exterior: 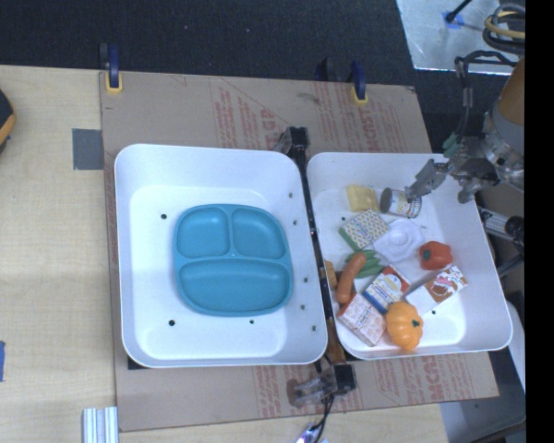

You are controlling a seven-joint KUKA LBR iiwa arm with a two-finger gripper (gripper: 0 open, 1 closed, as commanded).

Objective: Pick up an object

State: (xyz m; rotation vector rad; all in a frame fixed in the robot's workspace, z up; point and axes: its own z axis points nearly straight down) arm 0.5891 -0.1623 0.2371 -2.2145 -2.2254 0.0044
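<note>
A: Okay, left bin [129, 247] has a blue tray [232, 257], three sections, lying flat in the middle

B: Right bin [485, 275]?

A: Clutter. Carrot [350, 278] at its left edge, long axis tilted, top end up-right toward a green thing. Cartons below it, a small pumpkin [403, 326] near the front wall, tomato [435, 255] right of centre, yellow block [360, 197] toward the back

B: Gripper?

A: Gripper [415, 192] comes in from the right, low over the back of the right bin, tip right by a small grey-and-white piece [397, 202]. Nothing seen between the fingers. Gap looks narrow but it's blurry, can't tell open or closed

B: So no pick yet

A: Judging so. That piece sits just right of the yellow block, touching or almost. Too small to read its axis

B: Tips?

A: Straddle the piece alone, keep off the block, close square across its short side, lift straight. Crowding is the risk, a finger may land on a neighbour
</note>
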